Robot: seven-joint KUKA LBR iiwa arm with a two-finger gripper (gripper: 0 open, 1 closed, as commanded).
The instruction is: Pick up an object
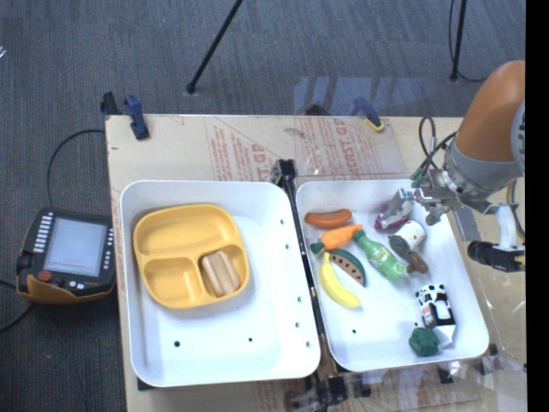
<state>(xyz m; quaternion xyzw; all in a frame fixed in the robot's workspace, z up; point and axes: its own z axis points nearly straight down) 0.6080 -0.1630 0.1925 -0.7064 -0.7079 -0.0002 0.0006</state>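
Observation:
My gripper [422, 201] hangs over the upper right part of the right bin [377, 354], below the grey wrist and orange band. Just left of it lies a purple toy [391, 218], and a small white cylinder [412, 233] sits right below it. I cannot tell whether the gripper touches either one. Also in the right bin are a sausage [328, 219], a carrot [341, 236], a banana [339, 287], a dark green slice [348, 264], a green bottle [381, 257], a black-and-white carton [435, 305] and a broccoli piece [423, 342].
The left bin [163, 350] holds a yellow divided plate [184, 230] with a bread roll [220, 273] in one compartment. A control pendant [69, 256] lies on the floor to the left. Clamps sit along the bench's back edge.

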